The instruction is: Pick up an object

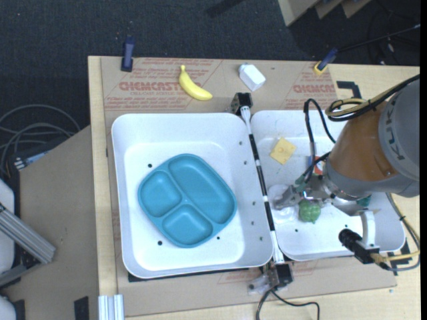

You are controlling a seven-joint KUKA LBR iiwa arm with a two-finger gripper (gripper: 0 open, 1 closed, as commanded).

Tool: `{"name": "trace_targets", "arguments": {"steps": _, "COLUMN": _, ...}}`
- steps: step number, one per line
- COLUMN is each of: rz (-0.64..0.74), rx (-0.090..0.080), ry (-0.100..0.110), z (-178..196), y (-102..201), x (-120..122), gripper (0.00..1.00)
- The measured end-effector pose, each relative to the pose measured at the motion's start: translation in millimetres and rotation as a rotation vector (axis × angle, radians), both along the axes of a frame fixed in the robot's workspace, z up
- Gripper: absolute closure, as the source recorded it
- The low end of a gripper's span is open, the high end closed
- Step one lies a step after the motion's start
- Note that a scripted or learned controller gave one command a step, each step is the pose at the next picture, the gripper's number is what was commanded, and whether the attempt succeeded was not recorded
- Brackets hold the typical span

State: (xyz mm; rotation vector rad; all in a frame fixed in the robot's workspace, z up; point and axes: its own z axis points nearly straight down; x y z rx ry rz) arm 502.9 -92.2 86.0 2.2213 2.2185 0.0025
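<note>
Two white bins sitting side by side on bench. I am seeing arm (373,152) reaching in from right over right bin (293,249). Gripper (301,195) hanging low near that bin's centre, just above small green object (309,211); cannot tell jaw state or any contact. Yellow block (282,151) lying toward right bin's far edge. Blue divided tray (187,199) resting in middle of left bin (133,139). Banana (192,85) and white box (252,77) lying on bench beyond bins' far edges.
</note>
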Motion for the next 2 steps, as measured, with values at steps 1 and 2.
{"name": "trace_targets", "arguments": {"steps": 1, "rz": -0.001, "rx": -0.003, "ry": -0.005, "z": 11, "y": -1, "x": 1, "gripper": 1.00}}
{"name": "trace_targets", "arguments": {"steps": 2, "rz": 0.003, "rx": 0.001, "ry": 0.001, "z": 99, "y": 58, "x": 18, "gripper": 1.00}}
